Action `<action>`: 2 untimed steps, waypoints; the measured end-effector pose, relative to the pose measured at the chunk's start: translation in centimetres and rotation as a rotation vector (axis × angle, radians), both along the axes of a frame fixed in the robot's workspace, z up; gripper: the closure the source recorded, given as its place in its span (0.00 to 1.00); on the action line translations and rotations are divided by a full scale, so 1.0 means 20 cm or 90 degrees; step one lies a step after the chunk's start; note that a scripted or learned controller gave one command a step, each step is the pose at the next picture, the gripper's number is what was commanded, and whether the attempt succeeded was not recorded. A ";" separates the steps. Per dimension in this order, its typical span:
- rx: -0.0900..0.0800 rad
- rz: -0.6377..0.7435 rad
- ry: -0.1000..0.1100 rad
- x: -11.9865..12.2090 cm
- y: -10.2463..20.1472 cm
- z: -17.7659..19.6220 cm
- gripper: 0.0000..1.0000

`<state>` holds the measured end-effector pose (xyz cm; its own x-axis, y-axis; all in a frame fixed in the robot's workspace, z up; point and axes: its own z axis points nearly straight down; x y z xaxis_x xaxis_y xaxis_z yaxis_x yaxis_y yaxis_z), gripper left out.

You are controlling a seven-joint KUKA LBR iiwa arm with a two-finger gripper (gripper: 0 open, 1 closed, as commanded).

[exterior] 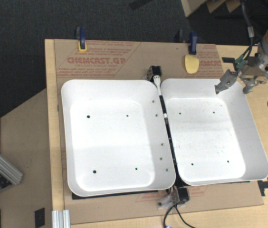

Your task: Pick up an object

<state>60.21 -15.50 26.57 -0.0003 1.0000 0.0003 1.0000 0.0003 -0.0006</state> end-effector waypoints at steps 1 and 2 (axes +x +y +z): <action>-0.001 0.001 -0.002 0.00 0.00 0.06 1.00; -0.002 0.000 -0.005 -0.06 0.00 0.26 1.00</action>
<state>59.09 -15.45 31.82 -0.0010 1.0000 -0.0022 1.0000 0.0010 0.0066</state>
